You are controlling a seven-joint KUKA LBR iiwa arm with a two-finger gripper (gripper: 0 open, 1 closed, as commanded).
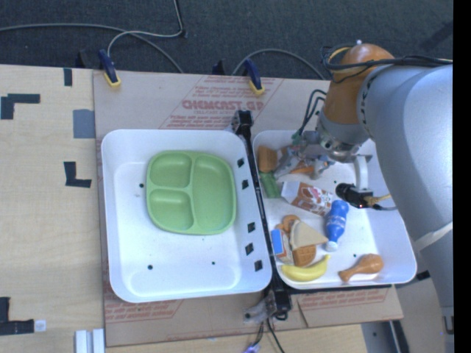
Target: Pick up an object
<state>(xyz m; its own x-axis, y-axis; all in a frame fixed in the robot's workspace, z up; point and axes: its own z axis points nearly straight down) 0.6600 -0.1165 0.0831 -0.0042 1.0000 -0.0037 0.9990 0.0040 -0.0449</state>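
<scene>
My gripper [303, 157] hangs low over the far part of the right bin [372, 235], the grey arm coming in from the right. It sits among a brown bread-like piece [266, 158], an orange item [294, 170] and a red-and-white snack packet [312, 197]. Whether anything is in its grasp is hidden by the wrist. Nearer the front lie a blue bottle [336, 220], a tan sandwich wedge [305, 235], a yellow banana [304, 272] and a brown drumstick [361, 268].
The left bin [118, 219] holds a green divided plate [191, 192]. A black divider [254, 197] runs between the two bins. Blue-and-yellow clamps [109, 68] [252, 78] grip the cardboard at the back edge. A green item [269, 187] lies by the divider.
</scene>
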